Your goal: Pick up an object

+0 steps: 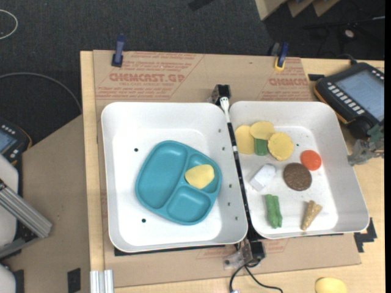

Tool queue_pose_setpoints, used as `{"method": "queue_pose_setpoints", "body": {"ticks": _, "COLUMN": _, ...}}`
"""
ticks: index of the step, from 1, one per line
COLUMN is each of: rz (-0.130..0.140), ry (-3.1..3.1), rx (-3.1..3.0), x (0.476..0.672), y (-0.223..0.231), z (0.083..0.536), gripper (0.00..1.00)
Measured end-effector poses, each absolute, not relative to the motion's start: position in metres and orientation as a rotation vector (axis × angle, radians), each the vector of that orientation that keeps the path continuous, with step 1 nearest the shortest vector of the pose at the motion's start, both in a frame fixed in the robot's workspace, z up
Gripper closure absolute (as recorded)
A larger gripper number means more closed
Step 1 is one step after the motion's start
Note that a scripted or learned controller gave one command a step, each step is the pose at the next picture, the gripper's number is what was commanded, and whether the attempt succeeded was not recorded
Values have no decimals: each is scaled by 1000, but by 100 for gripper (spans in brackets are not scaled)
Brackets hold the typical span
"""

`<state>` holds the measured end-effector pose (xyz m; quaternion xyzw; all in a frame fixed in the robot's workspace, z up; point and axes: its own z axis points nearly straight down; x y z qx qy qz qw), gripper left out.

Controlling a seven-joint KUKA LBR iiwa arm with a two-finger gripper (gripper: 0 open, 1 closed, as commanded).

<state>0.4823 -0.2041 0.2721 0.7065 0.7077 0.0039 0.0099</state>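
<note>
Cardboard-covered worktop (183,72) carries two white bins; left bin (122,133) has a teal divided plate (174,185) with a pale yellow piece (200,176); right bin (330,133) has scattered toy foods, including a green pickle (272,210); no pick has begun, so the next move calls for a descent onto one.

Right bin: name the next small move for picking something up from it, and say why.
Probably bring the gripper, now at the right bin's outer rim, in over the orange round piece. That piece lies nearest that side, apart from the brown disc, with bare floor around it. The yellow pieces farther left are crowded against a green one.
</note>
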Motion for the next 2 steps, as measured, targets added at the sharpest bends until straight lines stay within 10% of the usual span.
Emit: {"method": "queue_pose_setpoints", "body": {"ticks": 2, "rz": 21, "ry": 2228, "rx": 2200, "x": 481, "y": -18, "z": 494, "gripper": 100}}
